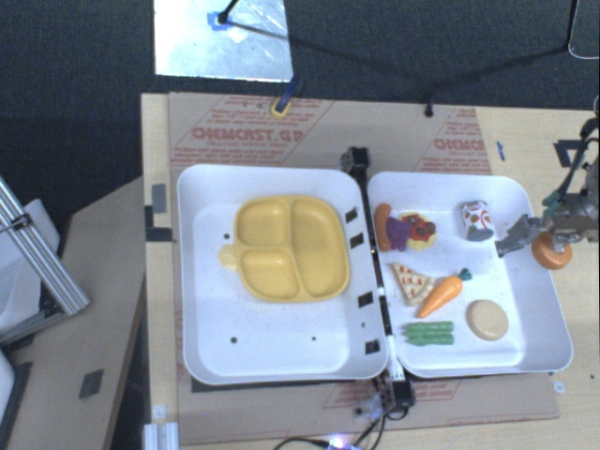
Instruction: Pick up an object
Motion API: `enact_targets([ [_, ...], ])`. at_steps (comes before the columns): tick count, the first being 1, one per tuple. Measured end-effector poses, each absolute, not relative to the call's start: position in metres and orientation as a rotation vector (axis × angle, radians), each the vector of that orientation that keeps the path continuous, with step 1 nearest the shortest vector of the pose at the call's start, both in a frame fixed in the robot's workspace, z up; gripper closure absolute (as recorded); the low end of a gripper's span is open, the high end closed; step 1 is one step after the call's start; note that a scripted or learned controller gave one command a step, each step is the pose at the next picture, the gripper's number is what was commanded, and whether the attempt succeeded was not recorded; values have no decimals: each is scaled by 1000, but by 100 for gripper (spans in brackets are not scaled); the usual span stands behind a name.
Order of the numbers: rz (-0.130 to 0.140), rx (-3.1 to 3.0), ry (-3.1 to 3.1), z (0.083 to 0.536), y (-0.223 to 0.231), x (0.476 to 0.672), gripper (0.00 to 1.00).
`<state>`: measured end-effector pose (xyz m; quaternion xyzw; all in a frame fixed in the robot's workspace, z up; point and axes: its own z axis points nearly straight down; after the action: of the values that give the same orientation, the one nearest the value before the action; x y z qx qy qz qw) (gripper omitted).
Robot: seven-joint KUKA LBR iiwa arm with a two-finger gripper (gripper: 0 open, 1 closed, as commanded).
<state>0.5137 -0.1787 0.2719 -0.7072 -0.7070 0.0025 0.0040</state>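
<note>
The right bin [539, 340] holds several toy foods: a red-and-white can [476, 220], a purple grape bunch [408, 232] beside a red sausage [382, 227], a pizza slice [410, 280], an orange carrot [442, 292], green beans [429, 333] and a round tan bun [487, 319]. My gripper [511, 241] reaches in from the right, over the bin's right side. It sits just right of the can and above the bun, with nothing seen in its grasp.
The left bin [202, 336] carries a yellow divided plate [286, 248]. A black divider [373, 270] with clips runs between the bins. The arm's orange band [551, 252] hangs over the right bin's rim. A metal plate [223, 26] lies behind the bench.
</note>
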Motion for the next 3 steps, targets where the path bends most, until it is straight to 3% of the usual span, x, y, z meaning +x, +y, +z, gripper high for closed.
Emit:
enact_targets([
  [1, -1, -2219, -2226, 278, -178, 516, 0],
  [3, 3, -2218, -2220, 158, -182, 512, 0],
])
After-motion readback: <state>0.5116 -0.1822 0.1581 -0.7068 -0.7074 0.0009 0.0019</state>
